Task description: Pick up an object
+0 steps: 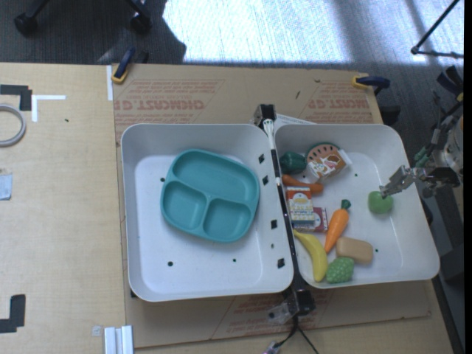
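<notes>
The right bin [398, 264] holds several toy foods. A round green fruit [380, 203] lies near its right wall. My gripper [391, 187] reaches in from the right, its tip just above and touching the upper edge of that fruit. Further left lie an orange carrot [336, 226], a yellow banana [313, 252], a tan bread piece [355, 251], a bumpy green vegetable [340, 271], a red and white packet [303, 206], a pizza slice [327, 161] and a dark green item [292, 161].
The left bin [147, 271] carries a teal divided plate [210, 195]. A raised divider [276, 190] with clamps separates the two bins. Cardboard [184, 98] lies beneath them. The arm's body and cables [442, 161] stand past the right bin's right wall.
</notes>
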### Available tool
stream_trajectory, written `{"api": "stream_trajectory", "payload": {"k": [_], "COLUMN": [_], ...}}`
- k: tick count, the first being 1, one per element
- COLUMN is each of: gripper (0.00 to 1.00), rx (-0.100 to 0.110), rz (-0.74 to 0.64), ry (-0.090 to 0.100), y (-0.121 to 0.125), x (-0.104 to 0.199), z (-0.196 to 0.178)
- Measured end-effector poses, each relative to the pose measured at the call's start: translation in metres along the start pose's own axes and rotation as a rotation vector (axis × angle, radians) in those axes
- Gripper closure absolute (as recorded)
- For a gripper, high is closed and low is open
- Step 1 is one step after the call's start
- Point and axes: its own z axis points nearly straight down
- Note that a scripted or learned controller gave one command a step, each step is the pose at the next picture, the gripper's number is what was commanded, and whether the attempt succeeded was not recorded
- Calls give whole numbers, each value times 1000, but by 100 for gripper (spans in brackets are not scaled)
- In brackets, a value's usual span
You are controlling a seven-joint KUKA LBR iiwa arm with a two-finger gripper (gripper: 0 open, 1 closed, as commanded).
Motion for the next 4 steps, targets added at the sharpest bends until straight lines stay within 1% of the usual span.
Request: {"api": "stream_trajectory", "payload": {"k": [1,2,3,4], "gripper": [0,0,100,100], "rx": [1,-7,-6,-2], "rz": [2,4,7,0], "ry": [1,-2,0,-1], "y": [8,-2,-2,-3], "x": [57,74,75,115], "z": [116,131,122,-11]}}
